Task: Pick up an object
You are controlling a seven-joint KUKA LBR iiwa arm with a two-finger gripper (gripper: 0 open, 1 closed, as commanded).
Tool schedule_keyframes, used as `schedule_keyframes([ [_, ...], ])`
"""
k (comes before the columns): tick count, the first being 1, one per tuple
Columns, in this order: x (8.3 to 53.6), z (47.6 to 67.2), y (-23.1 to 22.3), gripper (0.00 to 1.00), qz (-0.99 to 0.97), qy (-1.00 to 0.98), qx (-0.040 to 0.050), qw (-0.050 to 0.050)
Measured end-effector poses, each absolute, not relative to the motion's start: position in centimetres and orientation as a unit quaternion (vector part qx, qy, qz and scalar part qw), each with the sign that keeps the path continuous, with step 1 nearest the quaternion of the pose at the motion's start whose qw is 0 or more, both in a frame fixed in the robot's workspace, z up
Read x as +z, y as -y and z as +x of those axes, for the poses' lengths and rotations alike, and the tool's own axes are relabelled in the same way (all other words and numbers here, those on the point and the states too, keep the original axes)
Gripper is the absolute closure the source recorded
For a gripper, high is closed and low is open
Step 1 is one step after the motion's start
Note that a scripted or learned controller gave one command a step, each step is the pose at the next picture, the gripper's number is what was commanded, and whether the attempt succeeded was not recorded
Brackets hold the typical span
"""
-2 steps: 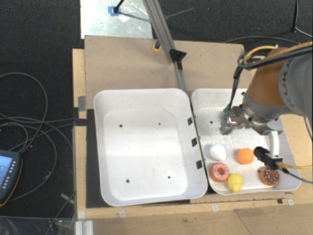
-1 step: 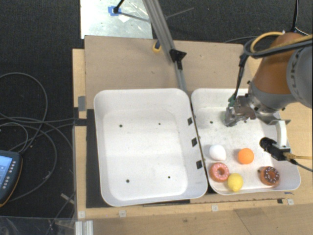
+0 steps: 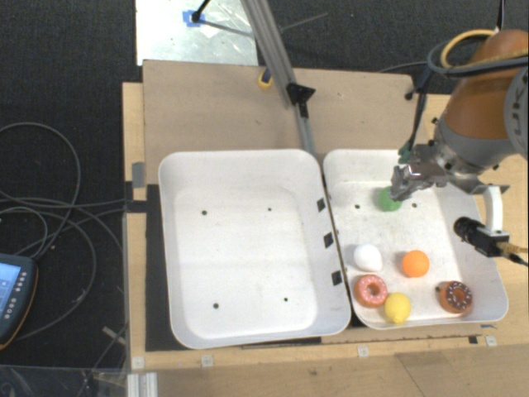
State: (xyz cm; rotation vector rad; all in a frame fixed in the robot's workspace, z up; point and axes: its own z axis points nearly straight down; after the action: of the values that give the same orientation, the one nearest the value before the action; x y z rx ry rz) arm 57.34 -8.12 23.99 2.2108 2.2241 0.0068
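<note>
Arm in from the right, gripper (image 3: 402, 185) low over the right bin (image 3: 343, 168), right at a small green object (image 3: 388, 199) in the bin's upper half. Gripper tip overlaps the green thing's upper right edge, looks like touching or just above it. Fingers: cannot tell if open or closed, too small and dark from this angle. Not clear the green object is between them, so not calling it held.

Other stuff in the right bin, lower half: white egg-like ball (image 3: 368, 257), orange ball (image 3: 415, 263), pink frosted donut (image 3: 371, 290), yellow lemon-like fruit (image 3: 397, 307), chocolate donut with sprinkles (image 3: 455, 297). All well apart from the gripper. Left bin (image 3: 178, 172) sits beside it on the tabletop (image 3: 207, 106).

Step, my read: approach/grasp attempt on the green object, pick not yet done. Next move needs the fingers centred around it, closing firmly, then a straight lift. It's small and probably round, so it could roll or squirt out.
</note>
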Motion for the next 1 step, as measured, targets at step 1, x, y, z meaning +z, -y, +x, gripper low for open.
schedule_keyframes([
  [1, 23.78, 59.35, 3.67, 1.00, 0.704, -0.711, 0.0018, 0.001],
])
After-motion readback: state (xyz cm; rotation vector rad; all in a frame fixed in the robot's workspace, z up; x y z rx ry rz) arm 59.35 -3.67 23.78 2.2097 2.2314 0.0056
